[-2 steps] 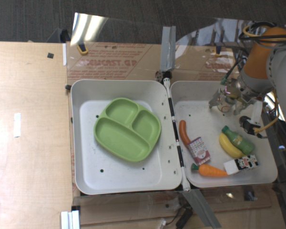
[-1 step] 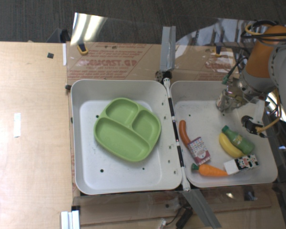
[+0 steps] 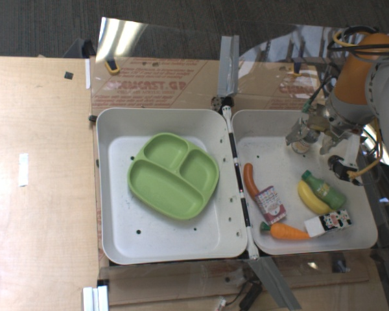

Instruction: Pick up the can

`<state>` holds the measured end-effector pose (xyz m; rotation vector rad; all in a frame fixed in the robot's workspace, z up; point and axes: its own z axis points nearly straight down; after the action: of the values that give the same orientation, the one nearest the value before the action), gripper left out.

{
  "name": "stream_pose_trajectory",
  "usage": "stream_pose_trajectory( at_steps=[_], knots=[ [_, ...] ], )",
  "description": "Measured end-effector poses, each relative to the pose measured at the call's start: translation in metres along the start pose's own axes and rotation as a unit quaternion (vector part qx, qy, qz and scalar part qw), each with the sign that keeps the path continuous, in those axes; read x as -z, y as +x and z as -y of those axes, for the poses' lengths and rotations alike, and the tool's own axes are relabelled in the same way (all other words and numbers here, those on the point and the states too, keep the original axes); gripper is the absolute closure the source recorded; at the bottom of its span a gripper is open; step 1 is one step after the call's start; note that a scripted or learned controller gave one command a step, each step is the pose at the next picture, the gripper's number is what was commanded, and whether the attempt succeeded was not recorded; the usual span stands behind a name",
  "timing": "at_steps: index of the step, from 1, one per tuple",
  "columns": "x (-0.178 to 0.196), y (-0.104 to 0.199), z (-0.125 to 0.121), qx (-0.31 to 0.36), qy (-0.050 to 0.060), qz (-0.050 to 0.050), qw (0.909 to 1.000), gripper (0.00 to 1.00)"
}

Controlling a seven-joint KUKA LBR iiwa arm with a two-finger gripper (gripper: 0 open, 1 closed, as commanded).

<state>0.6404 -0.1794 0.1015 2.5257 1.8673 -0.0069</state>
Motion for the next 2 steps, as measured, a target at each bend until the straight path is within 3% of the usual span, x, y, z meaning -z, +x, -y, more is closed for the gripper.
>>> stream_pose_trajectory(
  at_steps=[1, 2],
  knots=[
    [-0.007, -0.001, 0.051, -0.016, 0.000, -0.001, 0.9999, 0.00],
    [-0.011, -0.013, -0.006, -0.043, 0.000, -0.001, 0.9991, 0.00]
  ],
)
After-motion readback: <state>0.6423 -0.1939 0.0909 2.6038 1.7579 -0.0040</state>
